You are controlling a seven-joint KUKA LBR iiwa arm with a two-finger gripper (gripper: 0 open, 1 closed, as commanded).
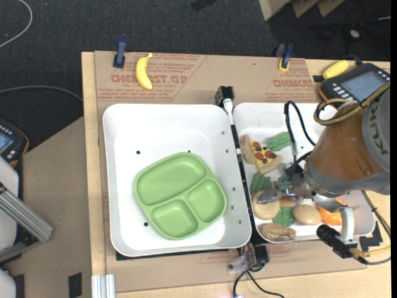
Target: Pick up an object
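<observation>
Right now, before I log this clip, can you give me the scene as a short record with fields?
left bin: shallow white bin holding a green three-compartment plastic plate
right bin: shallow white bin with a toy pizza slice, green toy pieces and tan rounded toy foods
end effector: low over the right bin's clutter; grasp cannot be judged
outside the bins: yellow toy banana on the cardboard bench top

Grey KUKA iiwa arm [372, 148] with a rounded, smooth casing, banded above the wrist by a broad, glossy brownish-orange ring [338, 144]. Dark lettering partly visible on the grey shell near the frame's edge. Thin black cable [296, 124] looping off the wrist, ending in a small metallic two-finger gripper [277, 194].
</observation>
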